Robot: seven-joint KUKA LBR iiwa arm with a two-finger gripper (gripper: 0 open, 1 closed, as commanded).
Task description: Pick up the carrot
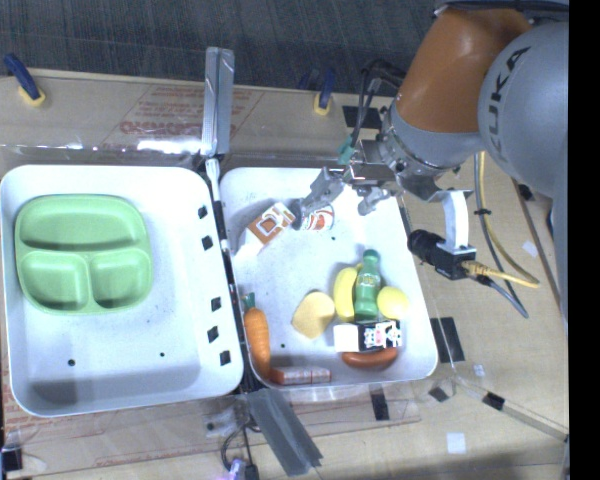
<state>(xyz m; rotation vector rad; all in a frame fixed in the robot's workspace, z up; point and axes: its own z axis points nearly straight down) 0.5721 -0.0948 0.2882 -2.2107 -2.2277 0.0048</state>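
Lying against the right bin's (420,363) left wall near the front, the carrot (257,339) leaves little finger room; a descent could jam or skid. The gripper (323,200), state unreadable, hovers far back.

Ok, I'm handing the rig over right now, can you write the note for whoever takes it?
Gripper: low over the far part of the right bin, fingers either side of a small white-and-orange carton; whether it grips it is unclear.
Carrot: lying along the right bin's near-left wall, apart from the gripper, untouched.
Nearby: brown sausage just past the carrot's tip; green bottle and yellow pieces toward the bin's middle.
Left bin: green divided tray.
Done: nothing yet. Left: move to the carrot, grasp, lift.
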